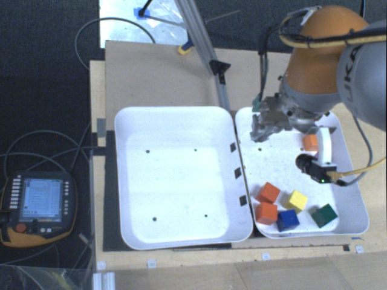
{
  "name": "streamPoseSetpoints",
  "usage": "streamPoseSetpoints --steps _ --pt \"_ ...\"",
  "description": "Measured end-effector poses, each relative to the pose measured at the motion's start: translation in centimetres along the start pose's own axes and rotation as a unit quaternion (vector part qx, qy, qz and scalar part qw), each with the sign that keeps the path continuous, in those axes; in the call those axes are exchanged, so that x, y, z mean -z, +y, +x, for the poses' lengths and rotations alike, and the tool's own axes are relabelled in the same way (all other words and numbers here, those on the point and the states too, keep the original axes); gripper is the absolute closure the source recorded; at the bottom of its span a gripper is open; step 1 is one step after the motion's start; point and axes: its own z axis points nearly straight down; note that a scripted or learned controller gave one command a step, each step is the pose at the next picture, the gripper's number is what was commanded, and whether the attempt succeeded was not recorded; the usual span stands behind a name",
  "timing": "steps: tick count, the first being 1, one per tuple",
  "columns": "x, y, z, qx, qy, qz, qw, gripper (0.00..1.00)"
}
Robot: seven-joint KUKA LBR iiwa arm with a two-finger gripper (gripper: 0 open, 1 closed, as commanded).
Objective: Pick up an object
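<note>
I see my arm (326, 59) covering the top of the right bin (357, 222). The gripper (264, 128) hangs near that bin's top left corner, and it looks like a dark lump, so I cannot tell how it is set. A small orange block (310, 142) peeks out, partly hidden behind a white part of the wrist. Five blocks sit close together near the bottom edge: two orange blocks (269, 193) touching, a yellow block (297, 199), a blue block (288, 220) and a green block (325, 214). They are turned at different angles. The left bin (127, 162) has lots of open room.
</note>
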Motion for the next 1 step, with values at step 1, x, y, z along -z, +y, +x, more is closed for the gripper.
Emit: streamPoseSetpoints --steps 1 --pt "-1.36 0.77 5.98 0.000 0.000 0.000 1.0000 1.00"
